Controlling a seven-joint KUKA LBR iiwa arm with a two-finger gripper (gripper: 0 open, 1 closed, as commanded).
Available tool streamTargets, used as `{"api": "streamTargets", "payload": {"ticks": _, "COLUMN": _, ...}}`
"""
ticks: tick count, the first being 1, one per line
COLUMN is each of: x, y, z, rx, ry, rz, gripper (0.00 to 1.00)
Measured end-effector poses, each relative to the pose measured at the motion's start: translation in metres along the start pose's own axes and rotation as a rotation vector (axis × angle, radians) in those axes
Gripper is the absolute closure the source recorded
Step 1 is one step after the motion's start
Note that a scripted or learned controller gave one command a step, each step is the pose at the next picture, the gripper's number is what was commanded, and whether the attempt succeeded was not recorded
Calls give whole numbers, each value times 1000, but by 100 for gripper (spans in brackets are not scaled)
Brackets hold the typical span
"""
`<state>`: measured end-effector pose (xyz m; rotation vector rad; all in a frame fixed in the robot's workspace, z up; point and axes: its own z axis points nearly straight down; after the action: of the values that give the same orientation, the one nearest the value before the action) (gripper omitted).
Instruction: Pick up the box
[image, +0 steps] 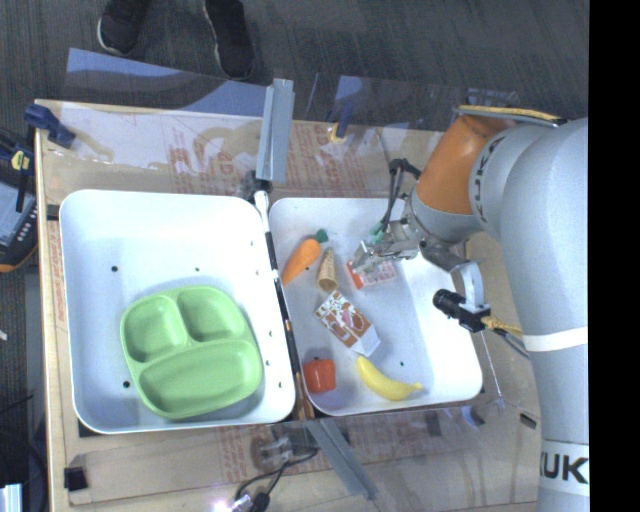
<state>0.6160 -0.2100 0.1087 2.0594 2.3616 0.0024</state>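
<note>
The box (345, 321) is a small flat carton with a printed red and white face. It lies tilted in the middle of the right bin (440, 375). My gripper (376, 256) hangs low over the upper middle of that bin, up and to the right of the box and apart from it. A small red and white object (366, 273) sits right under the gripper's tip; I cannot tell whether it is held. The grey arm with its orange band (455, 175) comes in from the right.
An orange carrot (300, 260) and a tan cone (327, 270) lie left of the gripper. A red toy vegetable (320, 374) and a yellow banana (388, 380) lie near the right bin's front wall. A green divided plate (190, 350) rests in the left bin (100, 230).
</note>
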Motion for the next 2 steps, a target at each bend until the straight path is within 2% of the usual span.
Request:
{"api": "streamTargets", "payload": {"ticks": 1, "x": 0, "y": 1, "z": -10, "rx": 0, "ry": 1, "rz": -3, "gripper": 100}}
{"api": "streamTargets", "payload": {"ticks": 2, "x": 0, "y": 1, "z": -10, "rx": 0, "ry": 0, "rz": -3, "gripper": 0}}
